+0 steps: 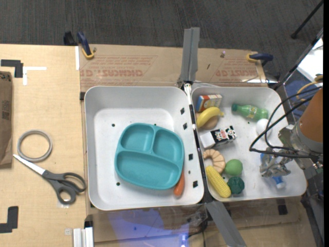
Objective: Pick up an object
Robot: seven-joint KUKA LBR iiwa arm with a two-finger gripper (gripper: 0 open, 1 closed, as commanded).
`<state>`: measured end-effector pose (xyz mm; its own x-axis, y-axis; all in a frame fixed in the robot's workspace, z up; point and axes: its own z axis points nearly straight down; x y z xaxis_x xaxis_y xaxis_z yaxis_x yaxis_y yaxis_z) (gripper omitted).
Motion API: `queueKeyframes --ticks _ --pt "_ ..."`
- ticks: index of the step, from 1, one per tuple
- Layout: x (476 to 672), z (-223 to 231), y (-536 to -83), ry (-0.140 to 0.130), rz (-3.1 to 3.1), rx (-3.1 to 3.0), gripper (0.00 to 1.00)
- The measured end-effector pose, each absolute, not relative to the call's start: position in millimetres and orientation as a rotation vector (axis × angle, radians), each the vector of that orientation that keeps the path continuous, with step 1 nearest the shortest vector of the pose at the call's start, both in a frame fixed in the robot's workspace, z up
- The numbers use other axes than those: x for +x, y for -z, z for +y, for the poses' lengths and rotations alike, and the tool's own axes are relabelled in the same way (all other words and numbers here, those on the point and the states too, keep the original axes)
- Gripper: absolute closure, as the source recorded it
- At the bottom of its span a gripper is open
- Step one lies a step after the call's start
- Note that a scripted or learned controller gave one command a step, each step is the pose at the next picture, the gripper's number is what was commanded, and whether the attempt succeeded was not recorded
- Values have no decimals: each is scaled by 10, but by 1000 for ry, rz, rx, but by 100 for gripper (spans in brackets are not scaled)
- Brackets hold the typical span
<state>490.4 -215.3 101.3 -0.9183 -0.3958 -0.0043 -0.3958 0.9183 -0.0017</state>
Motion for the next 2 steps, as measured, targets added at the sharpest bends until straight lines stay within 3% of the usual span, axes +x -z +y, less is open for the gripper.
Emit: queueKeyframes --ticks 1,2 --pt "4905 -2151 -1013 1 3072 -634 0" --pt "4923 -2141 -1108 3 3068 -637 100"
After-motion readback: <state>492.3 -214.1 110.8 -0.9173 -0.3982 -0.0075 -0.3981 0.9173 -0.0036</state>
